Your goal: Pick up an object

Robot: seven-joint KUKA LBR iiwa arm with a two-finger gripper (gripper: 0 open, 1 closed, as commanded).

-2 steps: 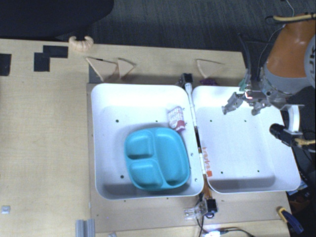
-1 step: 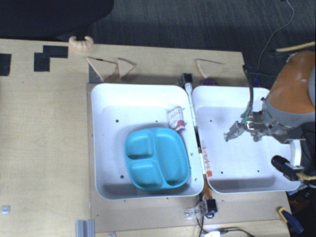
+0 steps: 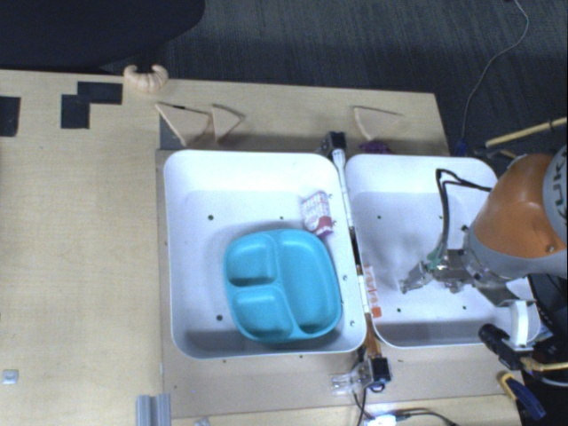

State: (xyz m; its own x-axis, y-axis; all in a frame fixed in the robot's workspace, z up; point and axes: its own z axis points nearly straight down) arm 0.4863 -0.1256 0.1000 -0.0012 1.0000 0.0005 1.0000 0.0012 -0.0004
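The blue divided plate (image 3: 282, 284) lies at 6 o'clock in the left bin (image 3: 191, 238), probably light, stiff and slippery – best taken at its raised rim, though bin walls crowd it – while the gripper (image 3: 415, 280), over the right bin (image 3: 399, 193), is too blurred to tell if released or clenched.

Left bin (image 3: 191, 238): blue three-compartment tray (image 3: 281, 284), lying flat toward the front right. Small red-and-white packet (image 3: 317, 213) just behind the tray, near the right wall. Right bin (image 3: 390, 193): gripper (image 3: 424, 278) low over the floor, near centre, nothing between its fingers. Arm (image 3: 519, 224) enters from the right.
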